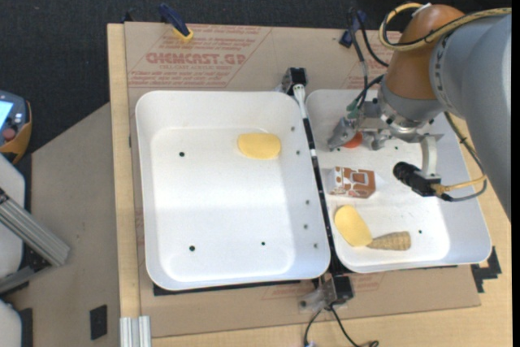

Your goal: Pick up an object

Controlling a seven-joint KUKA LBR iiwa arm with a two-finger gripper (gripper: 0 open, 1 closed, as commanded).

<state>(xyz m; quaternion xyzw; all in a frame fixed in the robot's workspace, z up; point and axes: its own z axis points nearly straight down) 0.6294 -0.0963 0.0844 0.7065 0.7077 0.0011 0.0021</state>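
In the right bin [463,236], a small orange-red object [352,140] is seen at the gripper [348,134], near the bin's upper left part; whether it is pinched cannot be told. Nearer the front of the same bin, a brown-and-white patterned packet [351,181], a yellow oval piece [352,225] and a tan cone-shaped item [392,240] are laid, the last two touching or nearly so. A second yellow oval [259,145] is found in the left bin [162,199], well apart from the arm [455,61].

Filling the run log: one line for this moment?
arm: over right bin | gripper: beside orange item | left bin: yellow piece
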